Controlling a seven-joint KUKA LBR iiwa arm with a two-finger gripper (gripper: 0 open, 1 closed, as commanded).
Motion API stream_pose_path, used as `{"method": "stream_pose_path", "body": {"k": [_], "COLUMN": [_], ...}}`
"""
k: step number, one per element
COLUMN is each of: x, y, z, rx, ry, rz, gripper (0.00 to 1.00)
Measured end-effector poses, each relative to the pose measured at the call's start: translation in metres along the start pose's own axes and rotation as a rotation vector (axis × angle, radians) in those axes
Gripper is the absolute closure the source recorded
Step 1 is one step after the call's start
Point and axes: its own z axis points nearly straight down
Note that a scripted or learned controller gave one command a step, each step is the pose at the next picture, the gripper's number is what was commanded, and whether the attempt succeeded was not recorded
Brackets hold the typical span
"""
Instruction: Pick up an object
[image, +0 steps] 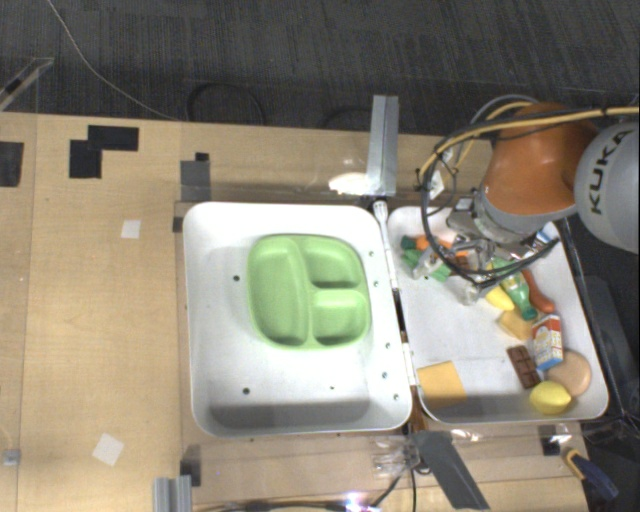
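Note:
My gripper (470, 283) reaches down into the right white bin (470, 340) near its far middle, under the orange wrist band. Small toy foods crowd around it: a green and orange piece (415, 250) to its left, a yellow and green piece (510, 293) to its right. The wrist and cables cover the fingers. Further along the bin's right side lie a tan wedge (516, 324), a small milk carton (547, 345), a brown chocolate bar (522, 366), a tan egg-like ball (571, 373) and a yellow lemon (550, 398). An orange-tan square (441, 381) lies at the near left corner.
The left white bin (215, 330) holds a green divided plate (306, 290). A metal post (383, 140) stands behind the wall between the bins. Cables loop over the arm at the right bin's far edge.

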Motion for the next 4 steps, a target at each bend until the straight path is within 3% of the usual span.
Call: {"method": "stream_pose_path", "body": {"k": [1,2,3,4], "x": [0.036,0.006,0.035,0.006], "y": [0.014,-0.017,-0.001,-0.031], "z": [-0.001,0.0,0.0,0.0], "rx": [0.0,0.0,0.0,0.001], "ry": [0.0,0.001,0.001,-0.001], "rz": [0.138,0.093,0.152,0.223], "gripper": [0.0,0.0,0.0,0.0]}}
